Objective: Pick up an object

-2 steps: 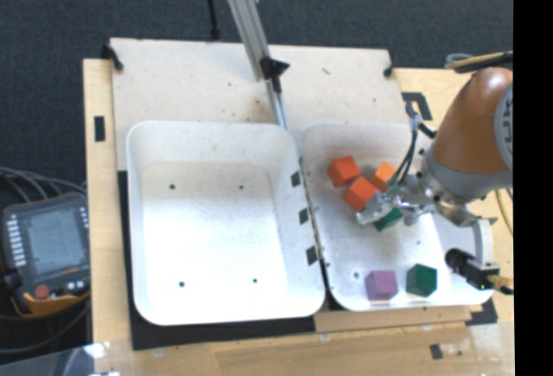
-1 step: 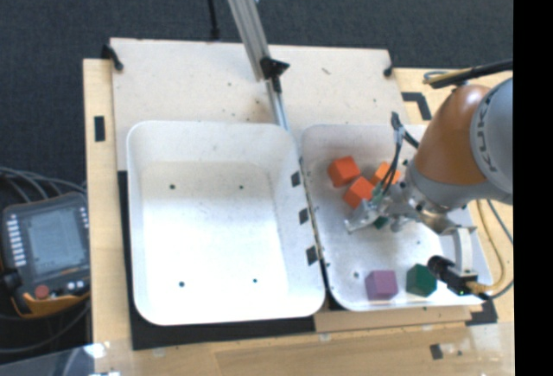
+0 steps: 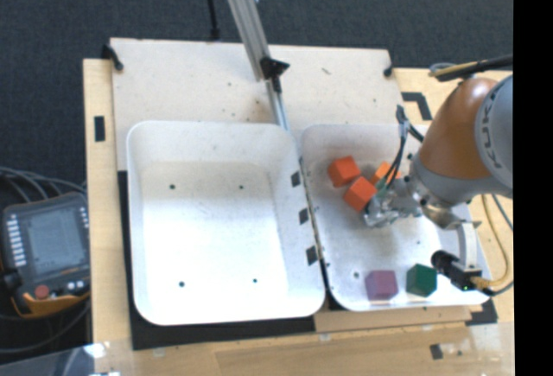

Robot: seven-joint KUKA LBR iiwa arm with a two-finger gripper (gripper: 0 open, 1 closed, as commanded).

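In the right bin (image 3: 346,288) lie two orange cubes: one (image 3: 343,169) toward the back and another (image 3: 360,192) just in front of it. A third orange piece (image 3: 383,171) peeks out beside the arm. My gripper (image 3: 378,213) hangs low over the bin, right next to the nearer orange cube, at its front right corner. A purple block (image 3: 381,283) and a green block (image 3: 422,280) sit near the bin's front edge. The arm's wrist hides much of the gripper.
The left bin (image 3: 147,193) stands beside the right one, with a narrow divider between them. A slanted metal pole (image 3: 244,7) rises from behind the bins. A teach pendant (image 3: 45,249) lies off the bench at left.
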